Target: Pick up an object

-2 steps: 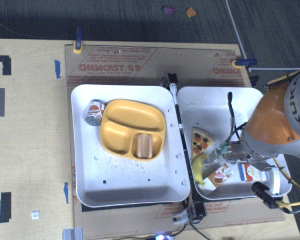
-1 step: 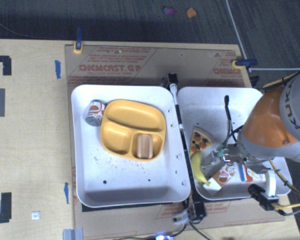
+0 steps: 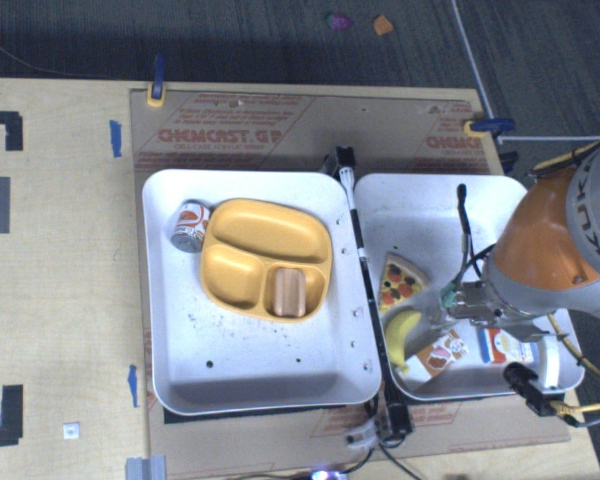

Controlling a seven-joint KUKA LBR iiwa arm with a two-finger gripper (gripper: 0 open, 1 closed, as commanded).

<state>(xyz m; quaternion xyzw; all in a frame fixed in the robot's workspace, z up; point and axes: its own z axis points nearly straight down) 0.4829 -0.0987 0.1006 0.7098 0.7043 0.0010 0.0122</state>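
The grey arm (image 3: 565, 238) comes in from the right side and bends down over the right bin (image 3: 420, 193), with its orange band sitting above the wrist and hiding part of that bin. The gripper (image 3: 458, 306) is low inside the right bin, near its front half, and black cables run up from it toward the back wall. It hangs just beside the banana (image 3: 403, 332) and above the small snack packet (image 3: 441, 352); whether it touches either of them I cannot tell, and how the gripper is set, or whether it has anything, cannot be made out from this angle. A pizza slice toy (image 3: 400, 281) lies near the left wall of the same bin, behind the banana. A white bottle with a blue and red label (image 3: 515, 351) lies on its side at the front right of this bin, partly under the arm. In the left bin (image 3: 180, 368) there is a yellow divided plate (image 3: 255, 238) with a brown block (image 3: 288, 292) in one compartment, and a small can (image 3: 189, 225) touching the plate's left edge.
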